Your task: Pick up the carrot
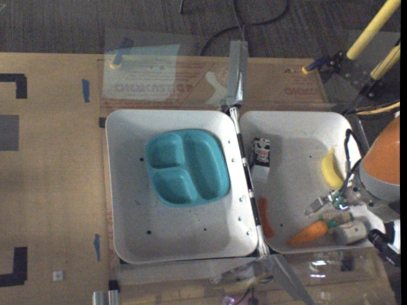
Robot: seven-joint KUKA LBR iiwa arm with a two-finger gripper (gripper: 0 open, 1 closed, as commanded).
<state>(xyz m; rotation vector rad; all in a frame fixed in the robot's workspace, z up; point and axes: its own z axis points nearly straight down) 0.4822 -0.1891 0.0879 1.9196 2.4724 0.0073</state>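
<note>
Approach step of the pick. My tool [331,201] hangs in the right bin [289,129], just above and to the right of the carrot [310,233]; its two thin fingers [317,204] stand spread, with nothing between them. The carrot lies on the bin floor close to the near wall, apart from my tool, and is not yet grasped. Its long axis runs aslant, nearly level across the view: the thick end with the green stub points right and slightly up, towards a grey cylinder [350,232] just beside it; the narrow tip points left and down. A red stick [264,216] lies to the carrot's left, a banana [331,169] beyond it near the far right wall. By my judgement, the next move calls for lowering onto the carrot's middle, fingers set across its long axis, clear of the cylinder.
</note>
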